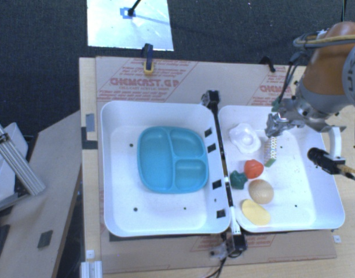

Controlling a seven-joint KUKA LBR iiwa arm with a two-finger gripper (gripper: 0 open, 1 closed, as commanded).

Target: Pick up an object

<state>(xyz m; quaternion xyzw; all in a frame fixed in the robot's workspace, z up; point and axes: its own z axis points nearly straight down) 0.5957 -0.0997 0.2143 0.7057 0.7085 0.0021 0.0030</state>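
Gripper (pixel 274 133): over right bin (pixel 322 204); grip unclear.
Left bin (pixel 116 172): one blue tray (pixel 171 158).
Toys: six, right bin, near its left wall.
Arm (pixel 330 68): reaches down from right.

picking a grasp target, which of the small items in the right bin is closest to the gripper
The white piece, just left of the gripper; the red, tan and yellow items lie farther toward the bin's front.

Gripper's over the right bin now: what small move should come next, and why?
Probably a short descent. The gripper hangs above the right bin, beside the white piece, with a slim pale object just below it. The red, tan and yellow items lie nearer the camera, so the slim one looks closest.
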